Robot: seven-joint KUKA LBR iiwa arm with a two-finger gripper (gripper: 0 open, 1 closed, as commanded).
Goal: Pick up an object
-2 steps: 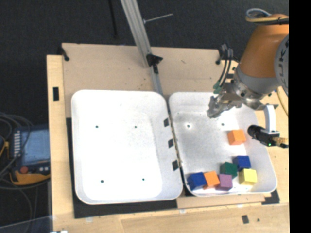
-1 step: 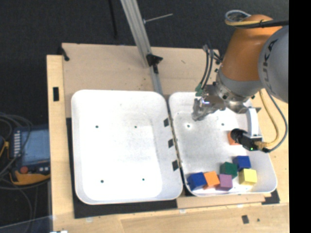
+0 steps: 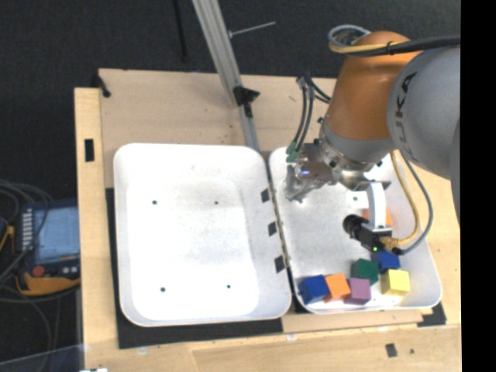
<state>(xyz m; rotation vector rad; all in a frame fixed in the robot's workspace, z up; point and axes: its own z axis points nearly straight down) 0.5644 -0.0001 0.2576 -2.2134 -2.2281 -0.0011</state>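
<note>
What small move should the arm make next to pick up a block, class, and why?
Probably shift the gripper toward the blue block: it hangs over the right bin's far end, while the blocks cluster along the near edge.

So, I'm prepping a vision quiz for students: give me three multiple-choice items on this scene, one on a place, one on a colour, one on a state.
1. Where do the blocks lie?
A. left bin
B. right bin, near edge
C. bench

2. What colour is the block between the blue and purple ones?
A. orange
B. red
C. white

3. The gripper is:
A. above the right bin's far left part
B. over the left bin
C. off the bench

Answers: B, the blocks cluster at the right bin's near edge; A, the orange block sits between the blue block and the purple block; A, the gripper hangs there.
</note>
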